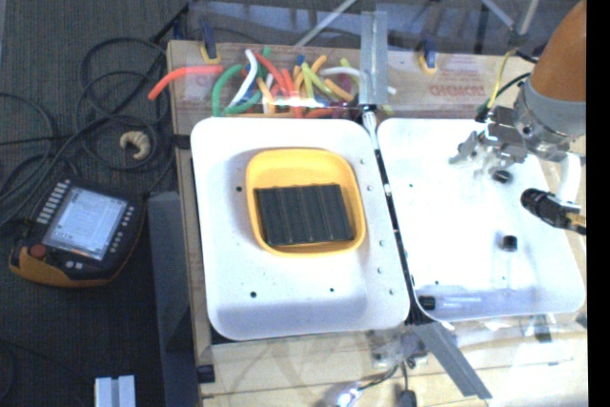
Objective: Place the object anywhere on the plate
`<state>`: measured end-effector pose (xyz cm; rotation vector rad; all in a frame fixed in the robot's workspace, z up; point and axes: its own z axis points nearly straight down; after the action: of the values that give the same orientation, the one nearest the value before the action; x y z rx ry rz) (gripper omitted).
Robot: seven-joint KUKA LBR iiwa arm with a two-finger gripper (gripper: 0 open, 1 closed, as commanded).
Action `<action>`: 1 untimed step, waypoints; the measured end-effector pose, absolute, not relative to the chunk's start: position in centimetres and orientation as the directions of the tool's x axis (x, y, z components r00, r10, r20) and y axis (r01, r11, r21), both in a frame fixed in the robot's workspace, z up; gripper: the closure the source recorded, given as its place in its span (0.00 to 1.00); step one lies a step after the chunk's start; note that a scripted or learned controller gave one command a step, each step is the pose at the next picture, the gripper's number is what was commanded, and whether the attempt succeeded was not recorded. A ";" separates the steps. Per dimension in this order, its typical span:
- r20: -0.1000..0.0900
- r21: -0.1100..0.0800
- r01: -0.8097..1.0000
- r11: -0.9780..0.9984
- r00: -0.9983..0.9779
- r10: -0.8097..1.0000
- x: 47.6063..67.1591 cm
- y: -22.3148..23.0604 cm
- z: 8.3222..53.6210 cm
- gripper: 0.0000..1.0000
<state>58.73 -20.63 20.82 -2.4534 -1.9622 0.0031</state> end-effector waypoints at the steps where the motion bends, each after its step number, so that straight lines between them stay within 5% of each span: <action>1: 0.000 -0.003 0.997 -0.072 0.072 0.997 52.5 -16.6 17.6 1.00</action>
<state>52.53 -16.59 17.57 -2.2978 -2.1387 0.0031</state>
